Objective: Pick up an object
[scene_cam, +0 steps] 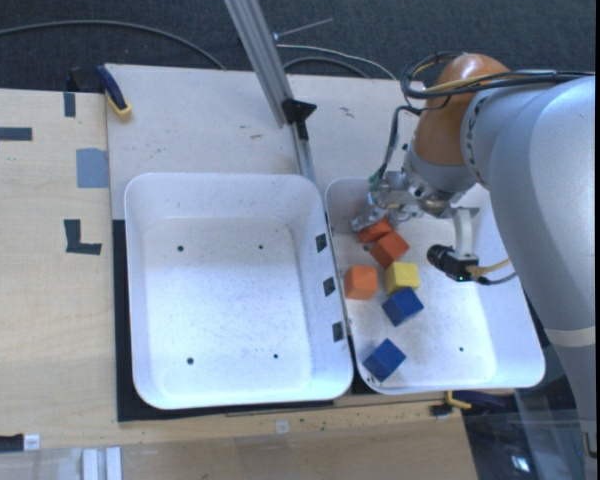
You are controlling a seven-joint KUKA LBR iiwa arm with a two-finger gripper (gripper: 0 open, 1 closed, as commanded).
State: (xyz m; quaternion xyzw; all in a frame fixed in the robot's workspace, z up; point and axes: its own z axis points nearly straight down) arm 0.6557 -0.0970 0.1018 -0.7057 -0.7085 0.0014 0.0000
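Several small blocks lie in the right bin [480,358]: two red-orange blocks [383,242] close together at the back left, an orange block [360,282], a yellow block [401,275], a blue block [402,306] and another blue block [384,358] near the front. My gripper [378,211] hangs low over the back left of this bin, right above the upper red-orange block. Its tips are hard to make out against the block, and I cannot see whether anything sits between them.
The left bin [230,288] sits beside the right one, sharing a raised rim [330,268]. A slanted metal rail [265,53] crosses the back of the bench. Cables [460,263] loop off the wrist over the right bin. A yellow-handled tool [115,93] lies at the back left.
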